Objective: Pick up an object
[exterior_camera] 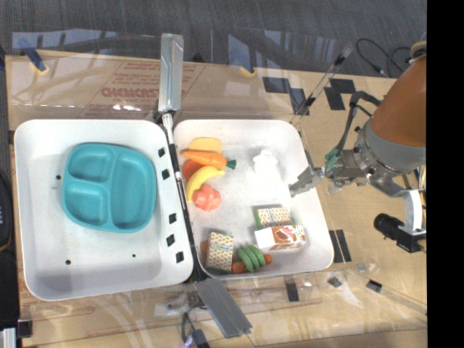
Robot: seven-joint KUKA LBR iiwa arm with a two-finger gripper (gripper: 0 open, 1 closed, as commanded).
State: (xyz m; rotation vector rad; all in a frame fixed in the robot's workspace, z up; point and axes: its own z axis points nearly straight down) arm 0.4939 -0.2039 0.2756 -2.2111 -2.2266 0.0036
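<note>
Gripper sits above right bin's right rim; finger state unclear, seemingly holding nothing. Nearest target: carton near that rim. Advise centring over it, then descending straight.

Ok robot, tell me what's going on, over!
Gripper over the right bin's right edge, nothing seen between its fingers. Toy food lies untouched: banana, carrot, small cartons. Teal plate in left bin. Path looks clear.

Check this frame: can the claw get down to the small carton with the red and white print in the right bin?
Probably yes. The claw hangs at the right bin's right wall, just above the carton, which lies uncovered with nothing stacked on it.
</note>
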